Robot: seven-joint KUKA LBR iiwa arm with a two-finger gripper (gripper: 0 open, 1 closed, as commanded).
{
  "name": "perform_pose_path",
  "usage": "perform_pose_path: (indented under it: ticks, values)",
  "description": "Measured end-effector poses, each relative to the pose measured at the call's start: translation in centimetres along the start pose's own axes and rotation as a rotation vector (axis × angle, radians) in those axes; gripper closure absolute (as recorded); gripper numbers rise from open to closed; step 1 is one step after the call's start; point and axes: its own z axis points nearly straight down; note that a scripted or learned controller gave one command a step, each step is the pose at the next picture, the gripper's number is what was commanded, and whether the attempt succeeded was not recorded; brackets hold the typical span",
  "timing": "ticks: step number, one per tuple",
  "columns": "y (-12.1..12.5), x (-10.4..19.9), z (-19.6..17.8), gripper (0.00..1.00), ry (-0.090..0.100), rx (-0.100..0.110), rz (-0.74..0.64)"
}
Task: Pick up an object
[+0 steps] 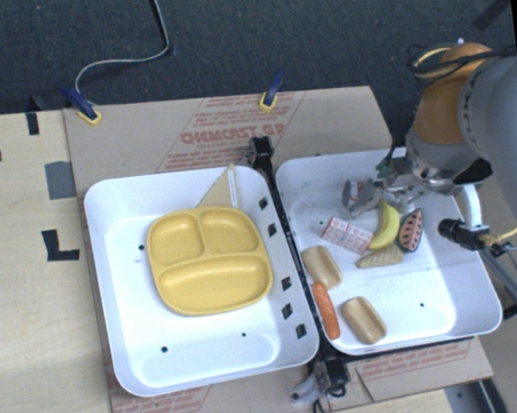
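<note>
Banana [387,225]: in the right bin [462,316], long axis slanted, upper end pointing at the tool, lower end toward the pink packet [347,233].
Watermelon slice [412,230]: just right of banana.
Tool [370,194]: just above banana's upper end; its grip cannot be told.

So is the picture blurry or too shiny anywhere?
In the camera view, the yellow divided tray and banana look sharp; the light is soft and even, with faint shadows under the food in the right bin; the white bins are bright but not glaring; the big grey arm, nearest the camera, looks a bit soft.
</note>
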Motion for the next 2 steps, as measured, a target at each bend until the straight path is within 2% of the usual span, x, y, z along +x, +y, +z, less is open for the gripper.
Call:
perform_pose_path:
  ticks: [1, 2]
  values:
    - [0.1, 0.0, -1.0, 1.00, -0.003, -0.002, -0.002]
    - [-1.0, 5.8, -10.5, 1.00, 0.002, -0.001, -0.002]
